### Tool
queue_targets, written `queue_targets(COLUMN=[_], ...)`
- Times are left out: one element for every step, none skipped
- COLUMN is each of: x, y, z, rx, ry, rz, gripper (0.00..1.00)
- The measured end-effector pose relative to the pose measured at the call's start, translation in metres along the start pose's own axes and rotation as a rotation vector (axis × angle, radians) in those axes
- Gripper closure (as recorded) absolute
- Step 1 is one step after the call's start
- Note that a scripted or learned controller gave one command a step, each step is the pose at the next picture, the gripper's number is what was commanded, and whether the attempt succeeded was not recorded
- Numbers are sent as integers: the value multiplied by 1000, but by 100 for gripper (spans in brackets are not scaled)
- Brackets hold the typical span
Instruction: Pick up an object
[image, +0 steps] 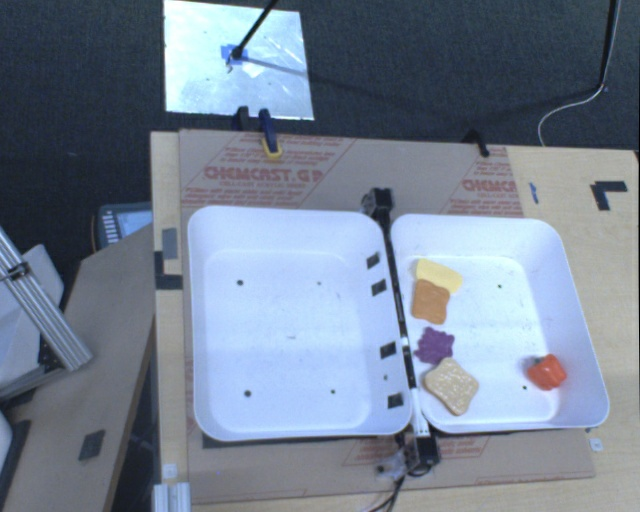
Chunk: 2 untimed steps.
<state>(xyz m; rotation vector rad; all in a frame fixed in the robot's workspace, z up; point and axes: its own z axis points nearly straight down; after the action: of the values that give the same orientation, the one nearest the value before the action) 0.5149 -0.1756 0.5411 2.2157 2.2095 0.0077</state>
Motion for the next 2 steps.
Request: queue_targets(x=[-33,-31], y=[-30,-28], z=[6,-6], rx=[10,4], ry=[4,1], rz=[0,-10], gripper=[0,100])
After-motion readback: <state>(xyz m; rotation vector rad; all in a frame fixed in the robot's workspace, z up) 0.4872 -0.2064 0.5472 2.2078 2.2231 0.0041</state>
